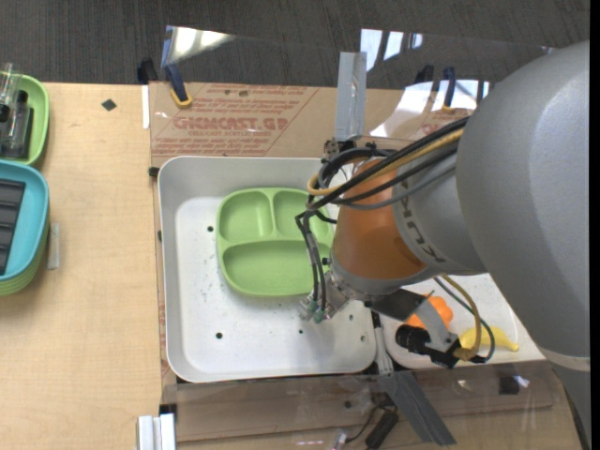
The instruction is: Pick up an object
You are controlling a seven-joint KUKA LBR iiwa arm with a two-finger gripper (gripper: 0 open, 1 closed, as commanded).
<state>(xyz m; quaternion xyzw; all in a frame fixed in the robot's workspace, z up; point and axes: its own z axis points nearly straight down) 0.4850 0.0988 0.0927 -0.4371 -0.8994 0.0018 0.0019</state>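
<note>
A light green divided plate (265, 242) lies in the left white bin (192, 279), toward its back middle. My gripper (315, 311) is low over the bin floor, right at the plate's front right edge. The grey arm with its orange band (375, 242) covers the plate's right side and most of the right bin. An orange object (437, 308) and a yellow object (503, 341) lie in the right bin, partly hidden by the arm.
Teal and green trays (21, 204) holding dark items sit at the bench's far left edge. A cardboard sheet (239, 120) lies behind the left bin. Bare floor of the left bin spreads left of and in front of the plate.
</note>
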